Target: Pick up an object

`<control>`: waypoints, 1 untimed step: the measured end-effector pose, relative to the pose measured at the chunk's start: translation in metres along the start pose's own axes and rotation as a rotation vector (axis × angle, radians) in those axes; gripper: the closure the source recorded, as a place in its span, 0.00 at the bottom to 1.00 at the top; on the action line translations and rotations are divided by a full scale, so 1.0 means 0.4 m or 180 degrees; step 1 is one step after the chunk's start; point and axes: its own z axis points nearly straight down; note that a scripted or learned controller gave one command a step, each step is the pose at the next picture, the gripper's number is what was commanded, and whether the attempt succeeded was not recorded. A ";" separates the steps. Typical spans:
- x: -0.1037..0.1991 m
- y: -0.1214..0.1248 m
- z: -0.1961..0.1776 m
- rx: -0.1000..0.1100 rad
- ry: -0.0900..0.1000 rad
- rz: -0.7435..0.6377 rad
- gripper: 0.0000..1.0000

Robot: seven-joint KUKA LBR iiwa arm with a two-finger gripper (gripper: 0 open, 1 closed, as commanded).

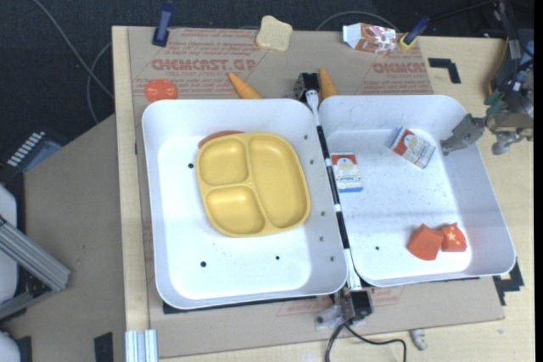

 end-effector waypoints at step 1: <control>-0.072 0.135 0.467 0.0009 0.0007 -0.0001 0.00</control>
